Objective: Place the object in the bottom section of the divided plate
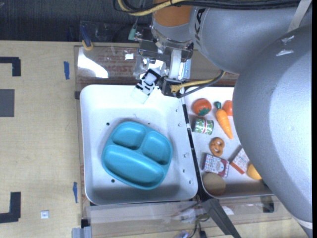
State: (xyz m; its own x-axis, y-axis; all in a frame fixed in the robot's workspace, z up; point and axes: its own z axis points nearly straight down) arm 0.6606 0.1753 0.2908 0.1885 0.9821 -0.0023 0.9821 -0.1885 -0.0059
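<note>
A blue divided plate (137, 154) lies in the left white bin (94, 133), turned a little clockwise. Its two small sections are on the far side and its one long section (130, 170) is on the near side; all three are bare. My gripper (151, 83) hangs over the far rim of the left bin, well beyond the plate. A small white piece with black markings shows at its tip, and I cannot tell whether that is part of the gripper or something held.
The right bin (233, 193) holds a tomato (201, 106), a carrot (224, 123), a green can (202, 126), a pretzel (216, 145), a small box (214, 163) and a brown round piece (214, 182). The arm's grey bulk covers that bin's right half.
</note>
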